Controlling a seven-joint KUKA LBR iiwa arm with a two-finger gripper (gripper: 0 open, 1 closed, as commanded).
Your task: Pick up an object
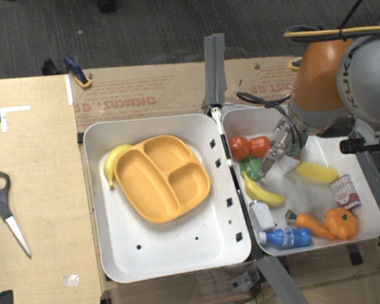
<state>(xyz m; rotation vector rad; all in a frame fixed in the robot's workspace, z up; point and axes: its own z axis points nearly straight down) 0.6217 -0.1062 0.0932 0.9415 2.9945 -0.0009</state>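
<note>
My claw (pixel 270 162) is hanging just above the banana (pixel 262 194) in the right bin (pixel 368 229), but I cannot tell if it is spread or pinching. A red tomato (pixel 239 147) is sitting just beyond the banana, right by my claw.

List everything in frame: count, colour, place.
bins: 2, white, side by side on the bench
divided plate: 1, orange-yellow, left bin
banana: 1, yellow, left bin, against the plate's left rim
second banana: 1, yellow, right bin, left side
tomato: 1, red, right bin, top left
corn: 1, yellow, right bin, centre
carrot: 1, orange, right bin, bottom
pumpkin: 1, orange, right bin, bottom right
bottle: 1, blue, right bin, bottom
scissors: 1, grey, bench far left
gripper: 1, grey, over right bin
</note>
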